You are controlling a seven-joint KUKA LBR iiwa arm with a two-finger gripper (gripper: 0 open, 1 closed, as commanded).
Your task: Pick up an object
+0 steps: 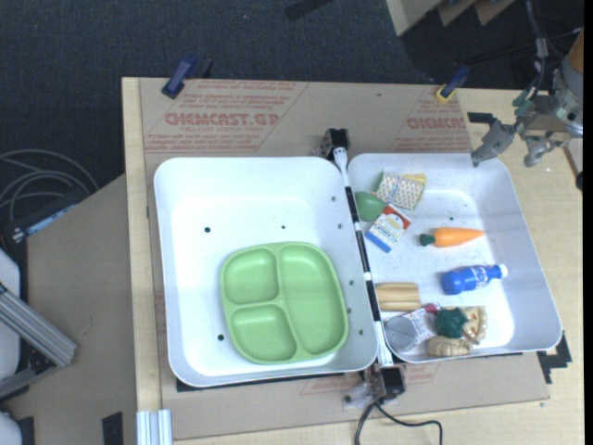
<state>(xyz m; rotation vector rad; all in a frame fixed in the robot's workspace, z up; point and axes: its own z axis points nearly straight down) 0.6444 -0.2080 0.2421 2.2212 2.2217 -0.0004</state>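
Operator: Report the gripper position and state.

Technician: The gripper (511,146) hangs above the far right corner of the right bin (528,239), at its rim. The two fingers (485,146) are spread apart, with nothing between them. No object is grasped.

Operator: Locate candidate objects.

Technician: All lie in the right bin. The carrot (450,237) lies near the bin's middle, long axis running left to right, green top pointing left. The blue bottle (471,277) lies just nearer the camera than the carrot, roughly parallel to it, cap pointing right. A patterned packet (400,189) sits at the far left of that bin. The left bin (185,248) carries a green divided plate (282,300).

Operator: State the relation governing the next move.

Technician: The carrot is judged the nearest target. It lies toward the camera and to the left of the fingers, well below them. The approach likely requires travel inward from the corner, descent, and the fingers closing across the carrot's short axis.
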